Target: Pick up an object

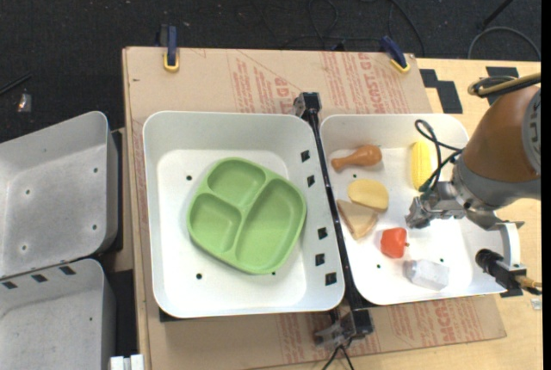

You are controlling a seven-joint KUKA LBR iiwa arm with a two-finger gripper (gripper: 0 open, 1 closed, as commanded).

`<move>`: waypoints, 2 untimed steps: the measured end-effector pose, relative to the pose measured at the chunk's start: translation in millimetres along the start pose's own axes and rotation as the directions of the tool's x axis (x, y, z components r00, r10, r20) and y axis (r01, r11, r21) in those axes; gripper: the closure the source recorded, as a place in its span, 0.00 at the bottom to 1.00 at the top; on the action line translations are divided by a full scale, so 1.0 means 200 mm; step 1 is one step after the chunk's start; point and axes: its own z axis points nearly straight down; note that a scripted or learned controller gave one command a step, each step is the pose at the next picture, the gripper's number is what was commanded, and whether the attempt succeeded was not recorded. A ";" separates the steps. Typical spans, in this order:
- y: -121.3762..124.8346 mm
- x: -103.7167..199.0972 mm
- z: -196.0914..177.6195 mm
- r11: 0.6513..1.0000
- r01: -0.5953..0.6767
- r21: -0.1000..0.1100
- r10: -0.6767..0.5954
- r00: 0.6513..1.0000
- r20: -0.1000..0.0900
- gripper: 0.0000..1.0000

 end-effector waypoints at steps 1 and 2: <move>-0.03 0.04 -0.24 1.000 0.004 -0.002 -0.004 1.000 0.001 1.00; -0.04 0.04 -0.45 1.000 0.004 -0.003 -0.004 1.000 0.001 1.00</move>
